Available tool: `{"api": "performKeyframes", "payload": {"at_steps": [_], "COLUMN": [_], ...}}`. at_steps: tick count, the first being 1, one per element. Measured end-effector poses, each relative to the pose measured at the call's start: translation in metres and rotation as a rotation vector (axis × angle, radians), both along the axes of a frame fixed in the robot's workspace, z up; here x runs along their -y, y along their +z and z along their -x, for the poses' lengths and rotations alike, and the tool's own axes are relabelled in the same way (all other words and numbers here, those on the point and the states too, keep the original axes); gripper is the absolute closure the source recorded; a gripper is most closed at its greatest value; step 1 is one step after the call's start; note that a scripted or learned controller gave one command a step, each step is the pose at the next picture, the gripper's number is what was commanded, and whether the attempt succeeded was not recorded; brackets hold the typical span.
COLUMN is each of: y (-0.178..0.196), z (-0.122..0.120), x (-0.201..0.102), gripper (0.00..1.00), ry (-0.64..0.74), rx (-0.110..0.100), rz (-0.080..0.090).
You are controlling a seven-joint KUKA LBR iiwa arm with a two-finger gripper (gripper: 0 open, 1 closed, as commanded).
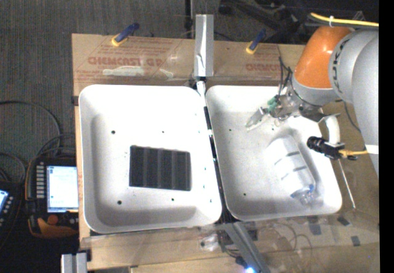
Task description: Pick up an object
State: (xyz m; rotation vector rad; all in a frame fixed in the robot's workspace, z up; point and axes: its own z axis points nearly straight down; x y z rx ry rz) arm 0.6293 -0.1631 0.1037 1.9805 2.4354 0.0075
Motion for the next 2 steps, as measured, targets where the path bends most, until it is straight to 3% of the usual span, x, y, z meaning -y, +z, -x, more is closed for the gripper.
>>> {"api": "performKeyframes", "payload": {"at_steps": [1,2], "y": [-0.013,-0.012], "z": [-0.004,0.030], "x": [0.030,0.042], "gripper": [0.00,0.00], "ry": [0.165,0.176], "rx": [0.006,0.007], "rz": [0.009,0.009]}}
